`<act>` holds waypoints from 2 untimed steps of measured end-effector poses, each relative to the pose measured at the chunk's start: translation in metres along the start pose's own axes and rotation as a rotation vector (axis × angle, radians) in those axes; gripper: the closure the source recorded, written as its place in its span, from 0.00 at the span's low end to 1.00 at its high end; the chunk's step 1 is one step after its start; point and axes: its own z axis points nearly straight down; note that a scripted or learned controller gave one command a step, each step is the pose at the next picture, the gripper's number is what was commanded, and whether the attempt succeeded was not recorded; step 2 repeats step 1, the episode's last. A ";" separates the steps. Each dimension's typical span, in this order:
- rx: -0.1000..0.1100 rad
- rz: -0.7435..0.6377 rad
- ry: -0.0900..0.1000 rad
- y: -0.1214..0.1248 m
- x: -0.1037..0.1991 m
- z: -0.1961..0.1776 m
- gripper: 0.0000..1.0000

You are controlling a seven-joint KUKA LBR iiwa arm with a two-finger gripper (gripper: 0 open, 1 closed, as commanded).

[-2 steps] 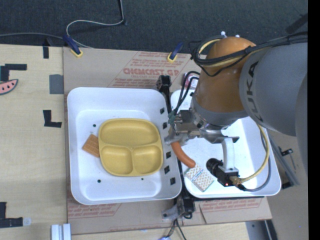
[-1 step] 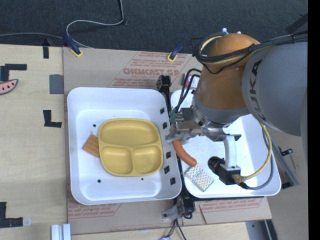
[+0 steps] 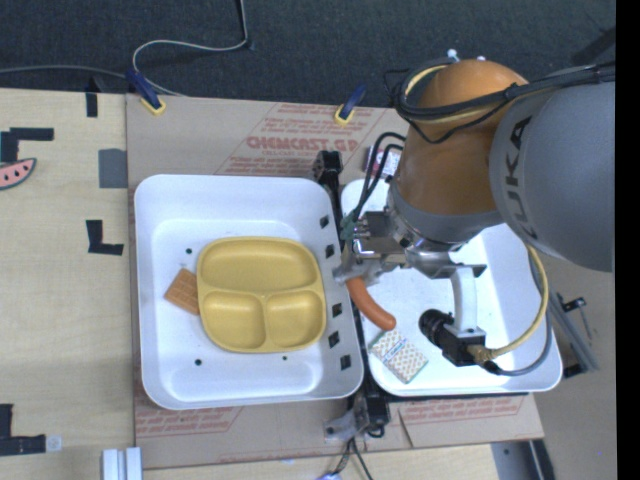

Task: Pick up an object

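A: Status?
B: Approach step. Gripper [image 3: 352, 260] low in right bin [image 3: 520, 368]; hot dog [image 3: 371, 305] just below the fingers. Can't tell if open/shut.
A: Next?
B: I'd centre over it, then close.

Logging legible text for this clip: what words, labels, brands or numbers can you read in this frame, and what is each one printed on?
"CHEMCAST GP", red print on the cardboard sheet beneath the bins, above the left bin.
"KUKA", partly visible grey lettering on the arm; only some of the letters show.
More red print along the cardboard's bottom edge: too small to read.
Patterned packet in the right bin: its markings are illegible.
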 end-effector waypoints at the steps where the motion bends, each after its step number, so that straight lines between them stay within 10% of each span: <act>1: -0.005 0.003 0.000 -0.003 -0.057 0.022 1.00; 2: -0.005 0.003 0.000 -0.003 -0.057 0.022 1.00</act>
